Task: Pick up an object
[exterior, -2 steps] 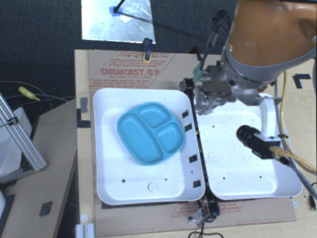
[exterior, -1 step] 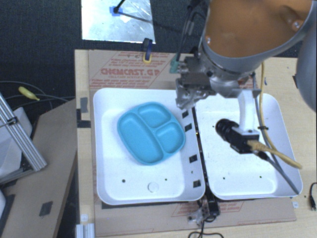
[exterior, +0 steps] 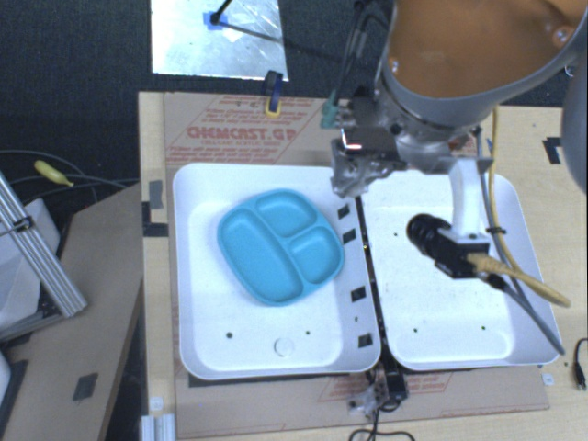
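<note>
Single-arm pick, overhead view. The gripper [exterior: 347,180] hangs from the grey arm [exterior: 441,108] over the far end of the ridge where the left bin [exterior: 207,338] and the right bin [exterior: 441,343] meet; whether it is open or closed cannot be told from this angle, and nothing is seen held in it. The only loose candidate is a blue divided plate [exterior: 276,246], lying flat on the floor of the left bin, down and to the left of the gripper in the view, near but not under it. The plate is almost as broad as long and sits turned at a slant to the bin walls; its two small compartments face the gripper, and its one large compartment lies on the side away from it. The raised rim nearest the gripper appears the likeliest place to grasp. The bin floor is smooth white with a few small holes. The plate stands apart from every wall, closest to the ridge side. A printed cardboard sheet [exterior: 230,131] underlies both bins.
</note>
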Motion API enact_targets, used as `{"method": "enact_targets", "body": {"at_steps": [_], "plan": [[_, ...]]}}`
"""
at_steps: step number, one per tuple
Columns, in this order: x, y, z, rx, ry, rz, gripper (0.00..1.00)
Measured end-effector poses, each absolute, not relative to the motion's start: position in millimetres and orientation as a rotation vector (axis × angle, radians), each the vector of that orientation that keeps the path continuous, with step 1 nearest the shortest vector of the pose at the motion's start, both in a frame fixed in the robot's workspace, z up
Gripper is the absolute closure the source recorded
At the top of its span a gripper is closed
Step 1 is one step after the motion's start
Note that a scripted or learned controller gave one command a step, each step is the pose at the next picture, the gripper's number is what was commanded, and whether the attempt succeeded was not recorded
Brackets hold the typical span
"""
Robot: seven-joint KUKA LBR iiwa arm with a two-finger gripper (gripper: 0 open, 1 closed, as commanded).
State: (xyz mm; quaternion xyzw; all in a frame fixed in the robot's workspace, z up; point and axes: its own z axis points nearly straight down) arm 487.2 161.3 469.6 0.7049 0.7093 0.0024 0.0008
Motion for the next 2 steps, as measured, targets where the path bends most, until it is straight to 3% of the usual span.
{"method": "enact_targets", "body": {"at_steps": [2], "plan": [[488.5,161,492,2.203,2.234,0.014,1.0]]}}
